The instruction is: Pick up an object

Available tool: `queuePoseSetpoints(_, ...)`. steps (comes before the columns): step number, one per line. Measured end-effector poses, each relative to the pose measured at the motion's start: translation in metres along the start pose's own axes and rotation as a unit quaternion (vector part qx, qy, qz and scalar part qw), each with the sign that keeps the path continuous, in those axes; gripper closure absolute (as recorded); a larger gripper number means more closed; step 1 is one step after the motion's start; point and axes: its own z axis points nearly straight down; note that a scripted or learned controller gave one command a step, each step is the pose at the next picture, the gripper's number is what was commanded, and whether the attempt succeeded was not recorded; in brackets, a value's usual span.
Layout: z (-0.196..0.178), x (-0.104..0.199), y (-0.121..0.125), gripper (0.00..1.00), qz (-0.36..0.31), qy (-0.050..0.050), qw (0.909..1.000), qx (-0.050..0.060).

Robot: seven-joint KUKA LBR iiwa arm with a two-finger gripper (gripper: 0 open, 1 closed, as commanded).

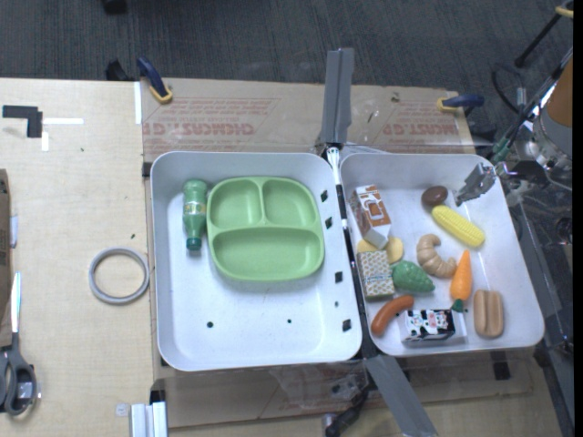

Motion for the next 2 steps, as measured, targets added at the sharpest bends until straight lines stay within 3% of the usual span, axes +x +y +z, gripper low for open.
queuePoseSetpoints(1, 0.1366, -0.0194, 0.0046, 0.00, 0.044, 0.000, 0.9990, -0.002)
queuePoseSetpoints(2, 0.1283, -0.0204, 0.0041, 1.00, 0.046, 0.000, 0.9990, -0.001)
